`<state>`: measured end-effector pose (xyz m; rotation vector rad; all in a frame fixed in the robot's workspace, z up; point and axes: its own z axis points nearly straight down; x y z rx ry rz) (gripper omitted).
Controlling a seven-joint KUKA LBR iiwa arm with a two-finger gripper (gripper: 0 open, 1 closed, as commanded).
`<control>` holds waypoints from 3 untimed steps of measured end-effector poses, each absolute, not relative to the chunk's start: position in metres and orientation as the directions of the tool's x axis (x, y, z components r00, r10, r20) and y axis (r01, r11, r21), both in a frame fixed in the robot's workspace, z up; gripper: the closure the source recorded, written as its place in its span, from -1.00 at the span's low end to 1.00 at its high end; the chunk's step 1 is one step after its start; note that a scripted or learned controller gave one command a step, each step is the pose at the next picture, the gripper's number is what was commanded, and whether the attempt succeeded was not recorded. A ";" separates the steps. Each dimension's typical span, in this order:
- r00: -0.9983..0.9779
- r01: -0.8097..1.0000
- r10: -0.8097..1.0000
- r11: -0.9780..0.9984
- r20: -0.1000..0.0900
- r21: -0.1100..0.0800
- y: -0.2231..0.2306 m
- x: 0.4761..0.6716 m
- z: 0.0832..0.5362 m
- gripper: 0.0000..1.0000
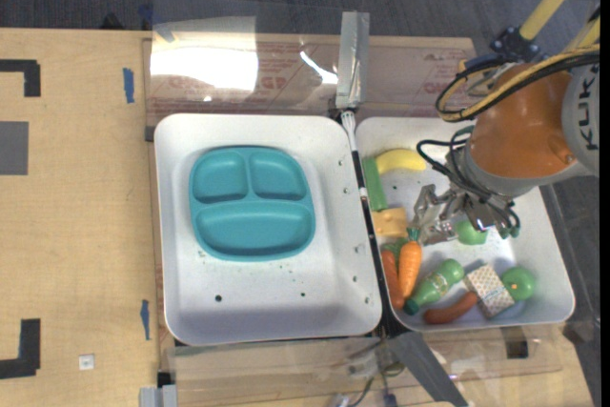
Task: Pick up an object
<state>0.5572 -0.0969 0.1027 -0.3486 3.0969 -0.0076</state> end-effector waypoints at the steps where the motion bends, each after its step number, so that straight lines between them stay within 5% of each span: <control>1: -0.957 -0.278 -0.280 0.960 -0.072 -0.037 -0.103 0.520 0.103 -1.00; 3: -0.936 -0.339 -0.342 0.940 -0.078 -0.044 -0.098 0.521 0.104 -1.00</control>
